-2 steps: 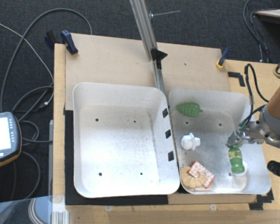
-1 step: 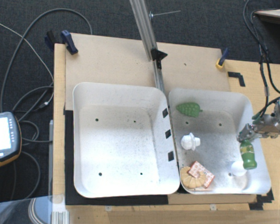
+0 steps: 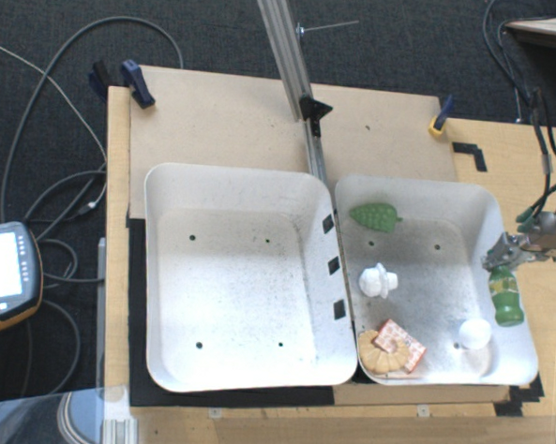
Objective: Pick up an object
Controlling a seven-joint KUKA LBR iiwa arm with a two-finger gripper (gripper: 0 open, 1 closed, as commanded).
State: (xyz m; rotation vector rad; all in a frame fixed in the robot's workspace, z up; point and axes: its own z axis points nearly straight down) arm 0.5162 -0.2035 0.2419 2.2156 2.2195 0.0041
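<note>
Far left, off the bench, there's a handheld control pendant point(image 3: 2, 273) with a lit screen sitting on the dark floor, cables looping around it. The bench point(image 3: 218, 119) has a blue clamp point(image 3: 136, 81) at its back left corner and a yellow one point(image 3: 441, 118) at the back right. A metal rail point(image 3: 292, 62) comes down at a slant from the top and ends right where the two bins meet.

The left bin point(image 3: 237, 280) is just speckled white floor with a few small dark holes. The right bin point(image 3: 429, 207) has all the stuff: a green leaf-shaped thing point(image 3: 374, 216) near the back, a small white knobby piece point(image 3: 379, 282) around the middle left, and a pink-and-tan square snack-looking item point(image 3: 397, 347) lying at the front left corner on top of a tan round piece. A white ball point(image 3: 475, 334) sits toward the front right.

The green bottle point(image 3: 507, 298) is over at the right wall of that bin, standing roughly upright, and the gripper point(image 3: 506, 258) is right on top of its upper end. Can't tell how the gripper's set from this angle, it's too small and cluttered there. The rest of the arm mostly runs out of frame on the right.
</note>
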